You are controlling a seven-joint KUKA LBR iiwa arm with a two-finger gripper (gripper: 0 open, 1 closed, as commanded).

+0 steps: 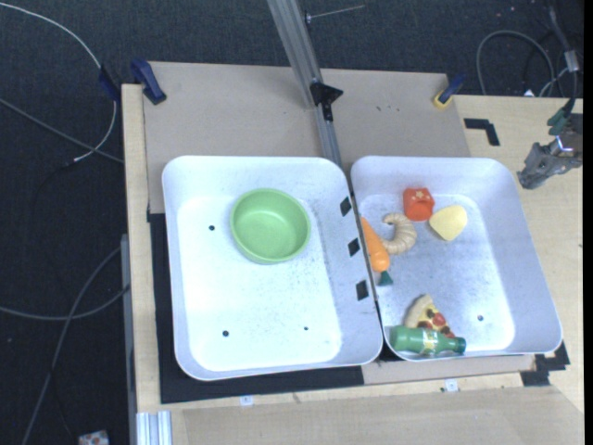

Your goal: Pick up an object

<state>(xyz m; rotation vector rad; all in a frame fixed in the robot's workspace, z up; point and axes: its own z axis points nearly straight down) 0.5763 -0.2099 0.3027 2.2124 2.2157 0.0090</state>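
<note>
Camera view, my claw: my gripper (548, 160) sits at the right edge, outside the bins and just past the upper right corner of the right bin (523, 248); nothing lies under it but bare bench (278, 109); whether it is apart or together I cannot tell, it is too small and dark here.
Camera view, right bin: every pickable thing lies here, well apart from my claw; a red pepper (418, 202) is near the top; a yellow lemon-like piece (448, 222) is just to its right; a beige curved piece (400, 234) is just below the pepper, touching or nearly touching the carrot (374, 247); the carrot lies against the bin's left wall, its green end pointing down.
Camera view, right bin, near edge: a pizza slice (427, 315) lies just above a green bottle (424, 341); the bottle lies on its side along the near wall.
Camera view, left bin: the left bin (195, 341) holds a green bowl (270, 225), upright, in its upper half.
Camera view, between the bins: a grey metal bar (301, 54) runs from the top edge down to the gap.
</note>
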